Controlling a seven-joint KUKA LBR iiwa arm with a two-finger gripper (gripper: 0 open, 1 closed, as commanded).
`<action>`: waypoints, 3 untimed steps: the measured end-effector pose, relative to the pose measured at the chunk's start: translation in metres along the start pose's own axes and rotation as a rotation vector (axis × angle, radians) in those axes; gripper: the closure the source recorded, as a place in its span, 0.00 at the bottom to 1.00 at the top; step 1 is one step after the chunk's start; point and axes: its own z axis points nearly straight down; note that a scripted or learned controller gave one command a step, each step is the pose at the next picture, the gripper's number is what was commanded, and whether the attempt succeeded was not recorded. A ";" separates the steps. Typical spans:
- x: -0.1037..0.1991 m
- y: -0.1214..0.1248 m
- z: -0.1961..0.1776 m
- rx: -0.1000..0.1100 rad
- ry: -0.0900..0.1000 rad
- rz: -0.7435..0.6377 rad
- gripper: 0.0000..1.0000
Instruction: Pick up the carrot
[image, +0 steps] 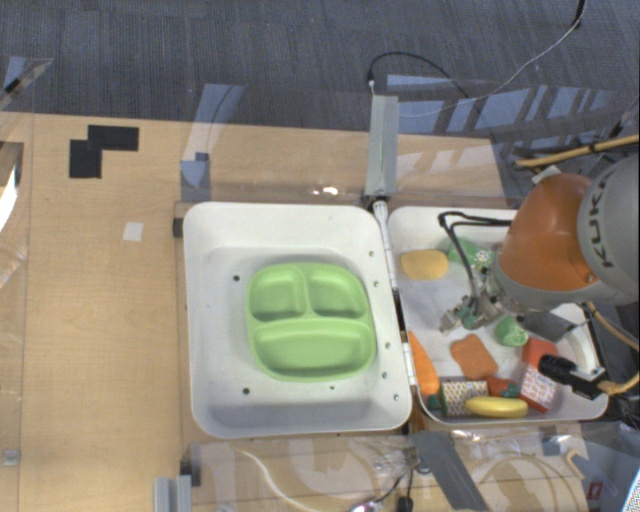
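The carrot (425, 366) is a short orange piece lying along the left wall of the right bin (402, 232), near its front corner. My gripper (461, 319) hangs over the middle of that bin, up and to the right of the carrot and apart from it. Its fingers stand open with nothing between them. The grey arm with its orange band (545, 245) reaches in from the right and hides part of the bin's right side.
The right bin also holds a yellow bun-like piece (424, 264), a salmon slab (473, 355), a banana (495, 406), a checkered box (461, 391), a red box (538, 388) and green pieces (511, 331). A green divided plate (309, 320) lies in the left bin (215, 300).
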 end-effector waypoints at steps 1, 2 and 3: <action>0.000 0.000 0.000 0.000 0.000 0.000 0.00; 0.011 -0.036 0.009 -0.002 -0.009 0.057 0.00; 0.013 -0.040 0.012 0.012 0.002 0.363 0.00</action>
